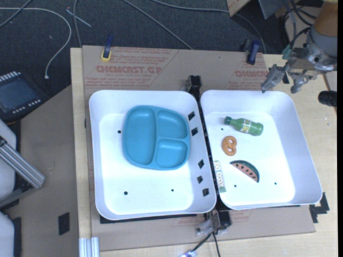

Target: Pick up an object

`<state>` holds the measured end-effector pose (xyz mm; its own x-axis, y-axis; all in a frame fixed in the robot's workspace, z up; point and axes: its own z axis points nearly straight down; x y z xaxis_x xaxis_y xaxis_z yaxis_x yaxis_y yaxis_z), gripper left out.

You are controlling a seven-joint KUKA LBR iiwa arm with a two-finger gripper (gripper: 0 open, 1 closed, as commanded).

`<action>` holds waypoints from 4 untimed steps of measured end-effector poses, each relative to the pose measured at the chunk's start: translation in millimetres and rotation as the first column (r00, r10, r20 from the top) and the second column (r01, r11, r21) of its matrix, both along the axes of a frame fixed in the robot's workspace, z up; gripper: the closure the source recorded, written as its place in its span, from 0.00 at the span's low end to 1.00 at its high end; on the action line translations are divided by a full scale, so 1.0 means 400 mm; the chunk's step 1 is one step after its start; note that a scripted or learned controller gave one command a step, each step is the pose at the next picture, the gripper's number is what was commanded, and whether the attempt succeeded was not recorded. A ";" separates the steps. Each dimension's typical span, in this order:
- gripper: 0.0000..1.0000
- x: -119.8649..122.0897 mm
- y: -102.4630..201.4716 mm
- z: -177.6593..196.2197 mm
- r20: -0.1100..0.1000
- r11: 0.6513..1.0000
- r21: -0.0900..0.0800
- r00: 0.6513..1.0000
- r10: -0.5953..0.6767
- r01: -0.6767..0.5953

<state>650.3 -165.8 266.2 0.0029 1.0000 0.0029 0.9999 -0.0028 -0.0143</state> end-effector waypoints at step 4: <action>0.00 -0.024 -0.007 -0.417 0.011 1.000 -0.001 1.000 0.003 -0.003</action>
<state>640.7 -168.5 99.4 -0.0004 1.0000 0.0019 1.0000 0.0004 -0.0031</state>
